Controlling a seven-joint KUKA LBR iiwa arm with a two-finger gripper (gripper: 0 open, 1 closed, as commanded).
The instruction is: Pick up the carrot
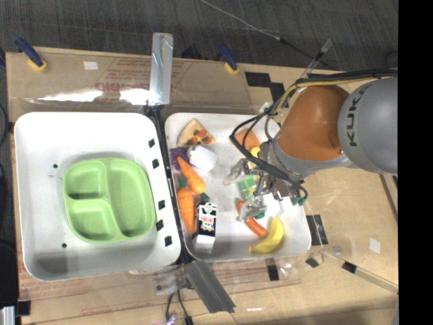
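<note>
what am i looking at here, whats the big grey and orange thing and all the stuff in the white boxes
The grey and orange thing is a robot arm, seen from a single camera fixed above the bench and looking down at a slant. The arm reaches in from the right, and its gripper hangs low over the right bin.

The left bin holds a green divided plate. The right bin is full of toy food: two carrots along its left side, a pizza slice, a banana, a small milk carton and a few other pieces.

The arm is meant to pick up a carrot. The gripper sits apart from both carrots, among other items, and I cannot tell if it holds anything.
</note>
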